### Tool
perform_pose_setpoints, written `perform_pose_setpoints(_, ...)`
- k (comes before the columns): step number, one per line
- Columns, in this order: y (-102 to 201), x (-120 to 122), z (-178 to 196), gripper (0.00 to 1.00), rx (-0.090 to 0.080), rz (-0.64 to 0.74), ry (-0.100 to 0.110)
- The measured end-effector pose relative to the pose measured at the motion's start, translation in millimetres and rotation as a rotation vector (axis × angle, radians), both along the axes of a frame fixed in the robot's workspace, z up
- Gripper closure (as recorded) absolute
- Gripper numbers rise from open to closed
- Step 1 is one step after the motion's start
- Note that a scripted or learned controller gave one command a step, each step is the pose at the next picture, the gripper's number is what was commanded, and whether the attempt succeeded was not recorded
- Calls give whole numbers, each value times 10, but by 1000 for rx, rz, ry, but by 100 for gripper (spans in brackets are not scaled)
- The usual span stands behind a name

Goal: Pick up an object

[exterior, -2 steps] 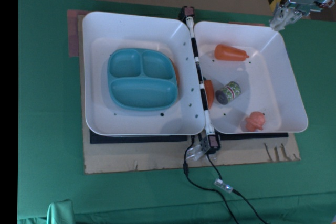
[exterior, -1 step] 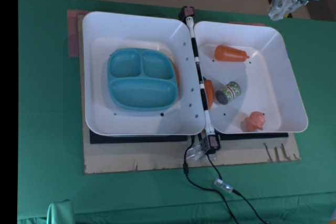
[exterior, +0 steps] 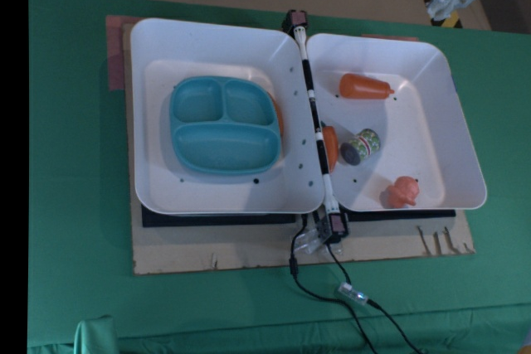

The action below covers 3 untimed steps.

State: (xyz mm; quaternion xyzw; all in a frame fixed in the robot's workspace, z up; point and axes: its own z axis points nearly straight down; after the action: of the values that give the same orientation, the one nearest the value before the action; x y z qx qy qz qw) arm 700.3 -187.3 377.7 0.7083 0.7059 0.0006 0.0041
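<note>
Two white bins sit side by side on the green surface [exterior: 75,178], over a cardboard sheet [exterior: 249,253]; a divider rail [exterior: 314,108] with black-and-white marks runs where their walls meet

Left bin [exterior: 149,46] carries just a teal sectioned plate [exterior: 224,126], flat, near its middle, with an orange edge peeking out from under its right side, can't tell what that is

Right bin [exterior: 440,95] has the pickable stuff, scattered loose and well apart, which looks meant to leave room around each for a grasp: an orange carrot-like piece [exterior: 365,86] lying on its side near the far wall, an orange rounded thing [exterior: 329,147] pressed against the divider wall, a small can [exterior: 360,146] tipped over just beside it, and a small pinkish-orange lump [exterior: 402,191] near the front right corner

Gripper [exterior: 444,4] is at top right, outside both bins and well off from every object, parked clear so the camera gets an open look at the contents; too small and blurred to say whether it is apart or together, and nothing is visibly held

Judgement: pick not started, no target chosen yet. Carrot piece and the pinkish lump look easiest since they have free space all round; the thing against the divider looks riskiest, wall would block one side. Cable [exterior: 348,294] trails off the front, out of the way
</note>
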Motion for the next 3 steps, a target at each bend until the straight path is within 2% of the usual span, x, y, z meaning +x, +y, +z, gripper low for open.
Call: perform_pose_setpoints(3, 2, -2, 144, 100, 0, 0, 1)
